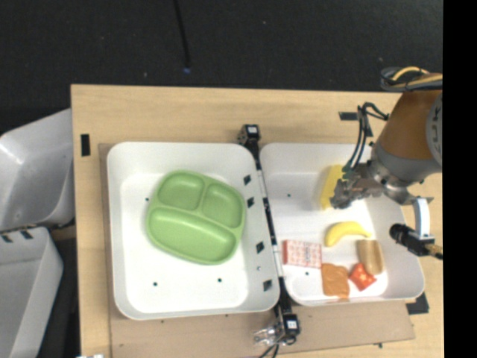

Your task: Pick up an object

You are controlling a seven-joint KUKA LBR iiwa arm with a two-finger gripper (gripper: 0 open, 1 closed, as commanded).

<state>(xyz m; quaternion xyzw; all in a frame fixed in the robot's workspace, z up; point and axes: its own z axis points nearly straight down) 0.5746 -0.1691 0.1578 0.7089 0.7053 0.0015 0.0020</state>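
Cracker packet (302, 253): left of banana (346, 233), right bin (298, 162).
Yellow block (329, 185): above banana, touching jaws (344, 193).
Jaws: opening and hold impossible to tell.

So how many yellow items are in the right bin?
2: a banana near the bin's middle, and a yellow block farther back, right beside the tool, which may hide part of it.

Plate (196, 216) in left bin (127, 289)

green plate (196, 217), yellow banana (346, 233), white bins (134, 289)
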